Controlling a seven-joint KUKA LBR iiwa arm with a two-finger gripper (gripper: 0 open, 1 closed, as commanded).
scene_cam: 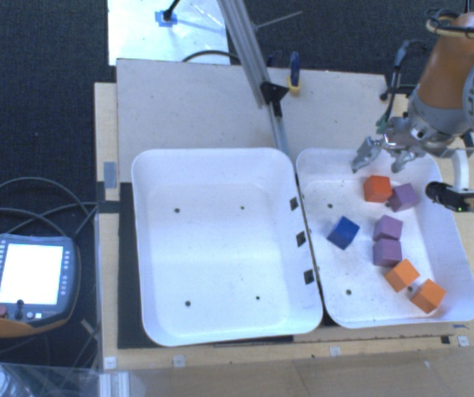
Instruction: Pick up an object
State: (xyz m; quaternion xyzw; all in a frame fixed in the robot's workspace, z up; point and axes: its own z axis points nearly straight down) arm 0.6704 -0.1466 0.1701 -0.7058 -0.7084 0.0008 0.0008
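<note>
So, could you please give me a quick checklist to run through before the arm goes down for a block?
1. Gripper fingers spread: ok.
2. Nothing between the fingers: ok.
3. Blocks in the right bin: ok.
4. Gripper over the orange block: not ok, it hangs above and behind it.
5. Free space around that block: not ok, a purple block touches it.
6. Blue block stands apart as an easier pick: ok.

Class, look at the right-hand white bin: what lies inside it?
Inside the right bin lie seven blocks: one blue block, three orange blocks and three purple blocks. The gripper hovers open above the bin's far end, holding nothing. Nothing inside looks covered.
</note>
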